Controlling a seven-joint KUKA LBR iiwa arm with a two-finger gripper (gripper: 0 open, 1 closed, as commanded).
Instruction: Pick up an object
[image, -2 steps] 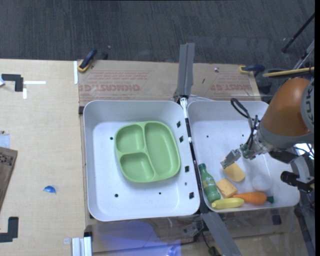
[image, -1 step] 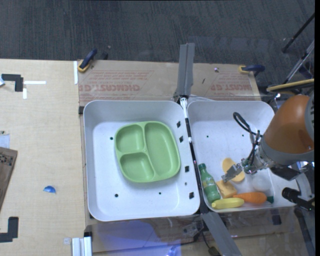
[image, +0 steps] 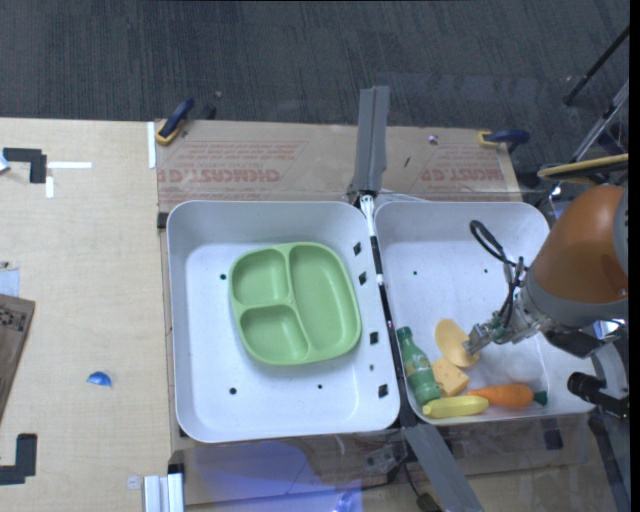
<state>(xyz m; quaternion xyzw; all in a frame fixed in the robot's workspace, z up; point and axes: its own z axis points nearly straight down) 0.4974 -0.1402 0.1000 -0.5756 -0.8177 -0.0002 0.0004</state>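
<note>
The arm's orange band (image: 590, 245) fills the right side of the right bin (image: 440, 240). My gripper (image: 481, 338) is low in this bin, just right of a yellow chip-like piece (image: 453, 342), and seems to touch its edge. Whether anything sits between its tips is too small to tell. In the front corner below it lie an orange carrot (image: 506, 396), a yellow banana (image: 456, 406), a yellow cheese wedge (image: 449, 377) and a green bottle (image: 416, 364) along the bin's left wall.
The left bin (image: 195, 330) holds a green three-compartment plate (image: 296, 301). A grey divider post (image: 371, 140) rises between the bins at the back. A black cable (image: 490, 245) loops inside the right bin behind the gripper.
</note>
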